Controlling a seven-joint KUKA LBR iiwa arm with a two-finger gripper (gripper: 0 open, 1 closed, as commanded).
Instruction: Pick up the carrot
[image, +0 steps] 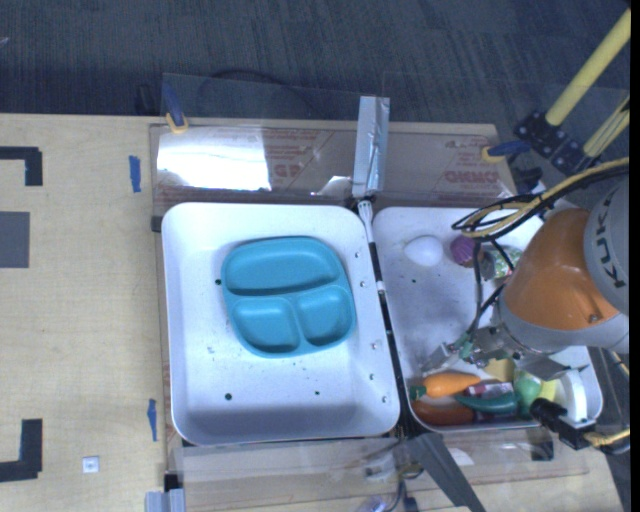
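Two white bins on the bench. Left bin (190, 330): one blue three-compartment plate (288, 293), centre. Right bin (420, 310): one carrot (450, 384) at the near edge, in a cluster with a red item (445, 407) and a green one (500, 400); one white egg-like object (424, 250) and one purple item (463, 249) near the far edge. One arm (560, 285) over the right bin; jaws (480, 348) just above the carrot cluster, opening can't tell.

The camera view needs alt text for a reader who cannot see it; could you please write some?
The grey and orange arm reaches into the right bin above a heap of toys, the orange carrot lying at the bin's near edge. The left bin holds a blue divided plate.
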